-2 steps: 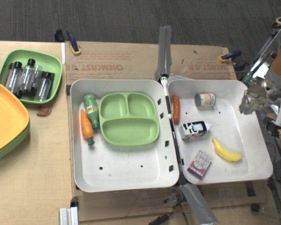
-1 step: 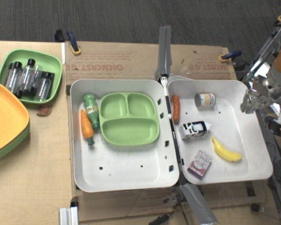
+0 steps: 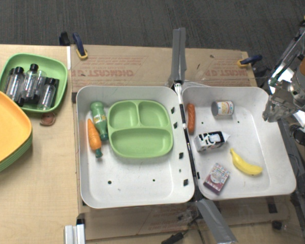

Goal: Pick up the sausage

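Two shallow white plastic bins with rounded corners are sitting side by side on a brown cardboard-covered bench. In the right bin (image 3: 274, 187), the smooth reddish-orange sausage (image 3: 191, 118), a short rounded cylinder, is lying lengthwise against the left wall, just beside the divide between the bins. A small tin can with a pale label (image 3: 223, 108) is resting on its side near the back, well apart from the sausage. A black-and-white milk carton (image 3: 210, 141) is lying tipped over near the middle, just below the sausage's lower end. A curved yellow banana (image 3: 245, 163) is lying toward the front right, and a flat pink-and-purple printed packet (image 3: 217, 177) is sitting near the front edge.

In the left bin (image 3: 132, 192), a matte green plastic plate with three compartments (image 3: 140, 128) is occupying the centre. A green bottle (image 3: 98, 119) and a tapered orange carrot with a green tip (image 3: 94, 136) are lying side by side just left of the plate.

The grey metal gripper (image 3: 275, 111) is hanging at the right rim of the right bin, well apart from the sausage; whether it is spread or pressed together cannot be told, and nothing is showing in its grasp.

On the wooden table at left, a green square tray (image 3: 10, 65) is holding several clear bottles with black caps (image 3: 30, 87), and glossy orange-yellow plates (image 3: 7, 136) are stacking at the edge.
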### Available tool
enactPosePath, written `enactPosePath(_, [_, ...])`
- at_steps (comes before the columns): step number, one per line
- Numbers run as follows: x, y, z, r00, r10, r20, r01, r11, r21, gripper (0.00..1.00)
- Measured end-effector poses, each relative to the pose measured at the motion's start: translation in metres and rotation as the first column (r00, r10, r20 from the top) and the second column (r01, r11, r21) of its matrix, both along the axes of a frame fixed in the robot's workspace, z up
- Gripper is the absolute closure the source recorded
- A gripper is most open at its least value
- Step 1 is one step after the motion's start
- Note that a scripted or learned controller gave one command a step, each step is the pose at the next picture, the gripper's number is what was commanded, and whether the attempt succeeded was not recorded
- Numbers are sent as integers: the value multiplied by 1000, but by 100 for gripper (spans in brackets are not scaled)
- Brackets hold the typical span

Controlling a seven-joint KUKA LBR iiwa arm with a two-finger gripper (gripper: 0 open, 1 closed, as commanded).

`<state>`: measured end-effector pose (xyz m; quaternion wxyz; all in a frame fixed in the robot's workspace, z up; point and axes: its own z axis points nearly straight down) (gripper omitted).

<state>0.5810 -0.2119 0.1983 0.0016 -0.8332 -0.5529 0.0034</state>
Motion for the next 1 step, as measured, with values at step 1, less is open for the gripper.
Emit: enactPosePath(1, [0, -1, 8, 1000, 1, -2, -1, 1000, -1, 100])
